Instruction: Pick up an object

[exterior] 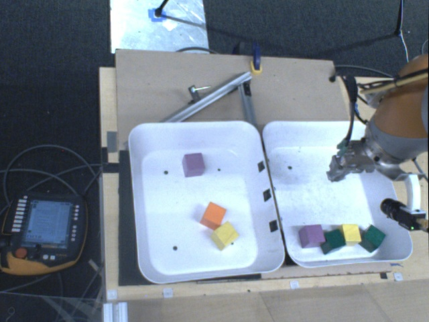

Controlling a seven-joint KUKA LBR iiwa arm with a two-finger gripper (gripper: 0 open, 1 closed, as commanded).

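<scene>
My gripper point(340, 168) hangs over the upper middle of the right bin point(295, 146), on the arm that comes in from the right. It is well apart from the blocks. Along that bin's front wall lie a purple cube point(311, 235), a dark green cube point(331, 241), a yellow cube point(351, 233) and a green cube point(373, 237), close together. The left bin point(144, 180) holds a purple cube point(194, 164) near its back, and an orange cube point(213, 215) touching a yellow cube point(225, 235) near its middle front.
The bins stand side by side on a brown board point(288, 86). A metal bar point(208, 98) lies slanted behind the left bin. A teach pendant point(43, 230) with cables sits on the floor at the left.
</scene>
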